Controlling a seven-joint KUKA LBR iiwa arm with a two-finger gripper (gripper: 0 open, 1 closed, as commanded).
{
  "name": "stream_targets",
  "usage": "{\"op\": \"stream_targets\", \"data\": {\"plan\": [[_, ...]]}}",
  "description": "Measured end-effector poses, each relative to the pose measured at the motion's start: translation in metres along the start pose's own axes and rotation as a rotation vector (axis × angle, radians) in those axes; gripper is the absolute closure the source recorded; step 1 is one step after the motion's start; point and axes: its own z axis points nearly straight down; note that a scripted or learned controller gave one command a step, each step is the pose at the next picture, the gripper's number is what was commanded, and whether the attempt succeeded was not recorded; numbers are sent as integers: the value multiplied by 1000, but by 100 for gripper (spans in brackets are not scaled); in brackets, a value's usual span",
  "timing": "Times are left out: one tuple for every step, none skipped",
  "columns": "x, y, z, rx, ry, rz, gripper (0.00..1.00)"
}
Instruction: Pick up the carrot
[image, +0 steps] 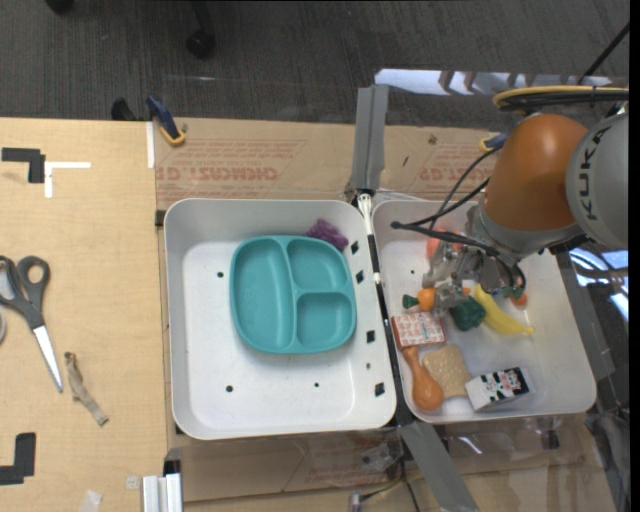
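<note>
The carrot (424, 297) is a small orange piece with a green tip, lying in the right bin (570, 390) near its left wall. My gripper (455, 278) hangs low over the bin, just right of the carrot and very close to it. Its fingers point down among the toys. The grey arm with its big orange band (535, 170) reaches in from the upper right and hides part of the bin's far side.
Around the carrot lie a green toy (467, 317), a yellow banana (505, 316), a red-and-white box (418, 328), a tan bread slice (447, 368), an orange piece (426, 390) and a black-and-white carton (497, 387). The left bin (200, 400) holds a teal divided plate (295, 293) and a purple item (327, 233).
</note>
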Motion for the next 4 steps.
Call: {"op": "stream_targets", "data": {"plan": [[0,0,0,0,0,0,0],[1,9,5,4,-4,-138,0],[-6,9,7,-1,4,-198,0],[19,2,6,5,-5,257,0]]}}
